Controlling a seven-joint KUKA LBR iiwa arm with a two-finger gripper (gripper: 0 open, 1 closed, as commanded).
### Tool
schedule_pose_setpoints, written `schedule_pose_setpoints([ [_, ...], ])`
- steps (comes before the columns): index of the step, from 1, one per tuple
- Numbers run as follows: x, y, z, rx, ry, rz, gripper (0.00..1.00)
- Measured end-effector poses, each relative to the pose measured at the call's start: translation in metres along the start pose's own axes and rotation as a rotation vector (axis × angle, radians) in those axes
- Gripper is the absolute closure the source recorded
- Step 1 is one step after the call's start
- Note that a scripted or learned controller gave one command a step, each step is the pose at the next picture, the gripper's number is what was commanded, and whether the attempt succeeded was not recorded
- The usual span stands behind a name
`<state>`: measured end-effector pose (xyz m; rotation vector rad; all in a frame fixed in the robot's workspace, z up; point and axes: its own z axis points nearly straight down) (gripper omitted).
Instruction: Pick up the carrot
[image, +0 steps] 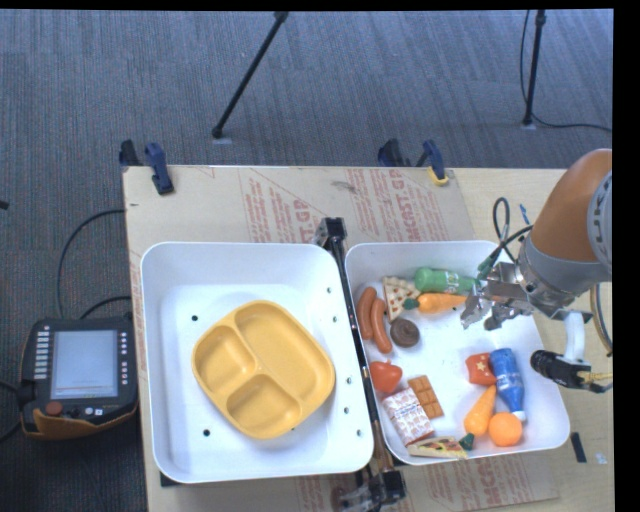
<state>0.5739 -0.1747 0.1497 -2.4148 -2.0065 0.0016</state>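
Note:
In the right bin, an orange carrot lies across the far part, just below a green bottle. A second orange, carrot-like piece lies slanted near the front, beside an orange ball. My gripper hangs over the right bin just right of the far carrot's tip, fingers pointing left and down. They stand apart with nothing between them. The arm comes in from the right.
Also in the right bin are two sausages, a pizza slice, a brown disc, a red pepper, a blue bottle and a packet. The left bin holds a yellow divided plate.

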Motion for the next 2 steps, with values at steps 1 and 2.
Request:
schedule_pose_setpoints([
  [1,0.000,0.000,0.000,0.000,0.000,-0.001,0.00],
  [2,0.029,0.063,0.058,-0.009,-0.001,0.065,0.00],
])
